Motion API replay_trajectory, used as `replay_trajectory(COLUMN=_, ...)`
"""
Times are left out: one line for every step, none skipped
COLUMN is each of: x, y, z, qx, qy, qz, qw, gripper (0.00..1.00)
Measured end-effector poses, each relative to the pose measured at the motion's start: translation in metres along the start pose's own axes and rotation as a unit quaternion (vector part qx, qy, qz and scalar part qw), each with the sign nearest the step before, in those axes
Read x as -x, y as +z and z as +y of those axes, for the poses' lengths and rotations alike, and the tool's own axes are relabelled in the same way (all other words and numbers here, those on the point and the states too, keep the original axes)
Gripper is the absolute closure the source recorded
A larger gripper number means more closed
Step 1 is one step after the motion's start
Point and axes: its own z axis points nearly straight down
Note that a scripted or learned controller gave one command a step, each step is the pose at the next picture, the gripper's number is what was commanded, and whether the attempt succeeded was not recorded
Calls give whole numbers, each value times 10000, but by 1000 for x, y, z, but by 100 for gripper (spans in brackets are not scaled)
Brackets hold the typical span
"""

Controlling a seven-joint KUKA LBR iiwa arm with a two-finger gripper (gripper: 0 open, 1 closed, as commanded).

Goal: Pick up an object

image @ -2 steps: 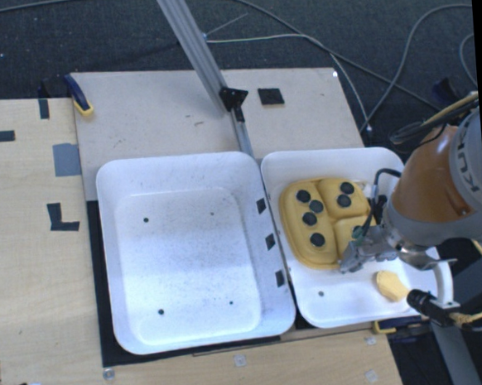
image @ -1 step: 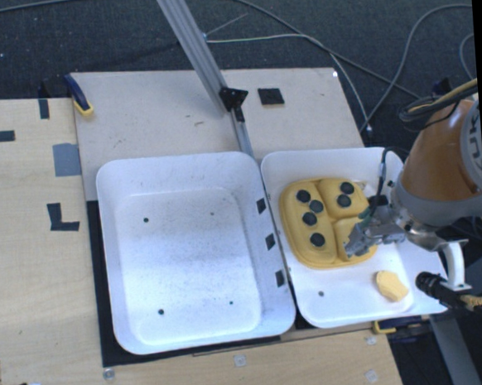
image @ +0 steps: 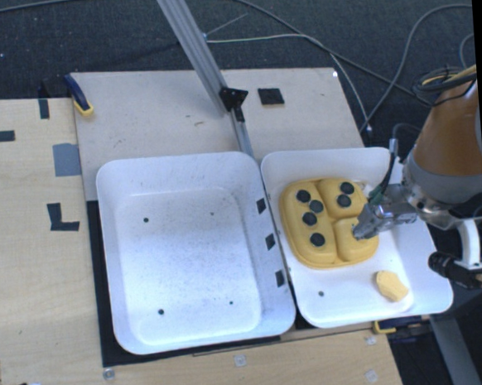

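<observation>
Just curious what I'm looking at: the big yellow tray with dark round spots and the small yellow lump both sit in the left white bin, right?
Not quite. The camera view shows the big yellow tray with dark round spots and the small yellow lump both in the right white bin, not the left one.

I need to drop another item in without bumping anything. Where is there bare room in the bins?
The left bin has bare floor wall to wall. The right bin is crowded: yellow tray, claw over it, small yellow piece; a bare strip along its near wall.
</observation>
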Motion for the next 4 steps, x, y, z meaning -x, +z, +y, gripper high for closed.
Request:
replay_trajectory(x=-5, y=-45, z=-3, qx=-2, qy=0, qz=2, qw=10000, gripper=100)
replay_trajectory(x=-58, y=-29, z=10, qx=-30, qy=-16, qz=8, qw=10000, gripper=100)
replay_trajectory(x=-108, y=-17, z=35, qx=-27, qy=-20, qz=8, qw=10000, gripper=100)
replay_trajectory(x=-154, y=-16, z=43, qx=-29, qy=-22, qz=12, qw=10000, gripper=100)
